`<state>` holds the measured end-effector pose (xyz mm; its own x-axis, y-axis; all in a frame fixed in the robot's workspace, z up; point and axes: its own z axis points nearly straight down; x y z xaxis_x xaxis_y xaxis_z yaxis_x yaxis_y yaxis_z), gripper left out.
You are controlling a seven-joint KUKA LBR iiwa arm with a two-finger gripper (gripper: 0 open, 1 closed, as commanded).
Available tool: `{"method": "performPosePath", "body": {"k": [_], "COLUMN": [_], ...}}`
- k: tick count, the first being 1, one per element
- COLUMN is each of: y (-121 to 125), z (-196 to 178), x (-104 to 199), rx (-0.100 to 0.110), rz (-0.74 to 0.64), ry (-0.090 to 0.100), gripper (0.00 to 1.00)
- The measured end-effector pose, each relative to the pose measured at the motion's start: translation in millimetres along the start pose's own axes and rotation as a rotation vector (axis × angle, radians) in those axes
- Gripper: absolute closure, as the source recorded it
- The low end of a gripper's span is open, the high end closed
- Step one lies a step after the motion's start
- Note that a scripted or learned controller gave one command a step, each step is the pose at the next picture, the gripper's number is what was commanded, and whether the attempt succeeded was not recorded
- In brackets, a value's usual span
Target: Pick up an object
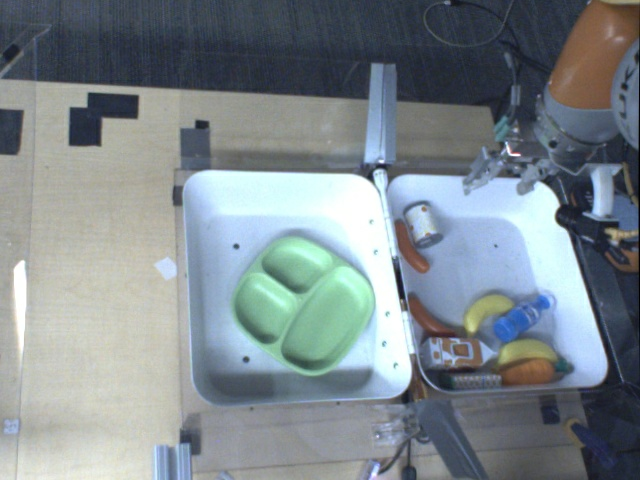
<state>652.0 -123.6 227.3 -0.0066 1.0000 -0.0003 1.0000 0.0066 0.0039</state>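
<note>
hot dog (pixel 411 247) lengthwise along divider (pixel 394 268)

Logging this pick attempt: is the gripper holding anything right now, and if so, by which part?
Nothing is held. The gripper hangs open over the far rim of the right bin, with nothing between its fingers; the small can lies apart from it.

A pale wooden bench (pixel 100 268) fills most of the view, with black square markings (pixel 100 116) near its far left corner. Beyond it runs dark, ribbed flooring (pixel 250 18), perhaps carpet. A thin cable (pixel 480 23) loops across that floor. A metal post (pixel 381 118) stands mid-bench.
</note>
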Motion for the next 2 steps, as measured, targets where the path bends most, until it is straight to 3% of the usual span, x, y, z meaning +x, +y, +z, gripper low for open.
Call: {"method": "performPosePath", "body": {"k": [1,2], "y": [1.8,-2.1], "z": [-12.0,-122.0], "x": [1.4,2.1], "rx": [-0.006,-0.005], "rz": [-0.006,-0.113], "ry": [-0.001,-0.001], "gripper": [1.0,1.0]}}
